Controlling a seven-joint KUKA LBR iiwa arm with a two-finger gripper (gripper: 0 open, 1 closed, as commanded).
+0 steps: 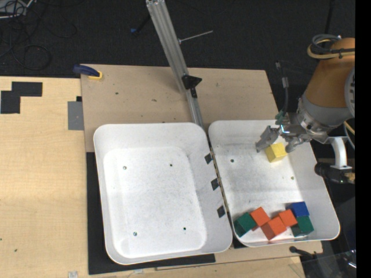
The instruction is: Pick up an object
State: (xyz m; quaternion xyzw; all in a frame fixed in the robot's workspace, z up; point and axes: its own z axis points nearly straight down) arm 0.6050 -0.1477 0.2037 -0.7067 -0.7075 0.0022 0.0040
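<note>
Camera view: claw (pixel 277 141) over the right white plastic bin (pixel 324 204)
Its spread fingers straddle the small yellow cube (pixel 276 152) at two o'clock; lift seemingly not yet done

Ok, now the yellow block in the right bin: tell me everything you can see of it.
The yellow block is a small cube-like piece, plain yellow, matte and solid-looking, its material unclear. It is turned at an angle to the bin's edges, in the upper part of the right bin, apart from the coloured blocks heaped at the bin's near edge. The gripper is directly over it, overlapping its top edge; whether it touches or grips the block, or whether the block rests on the floor, cannot be told.
</note>
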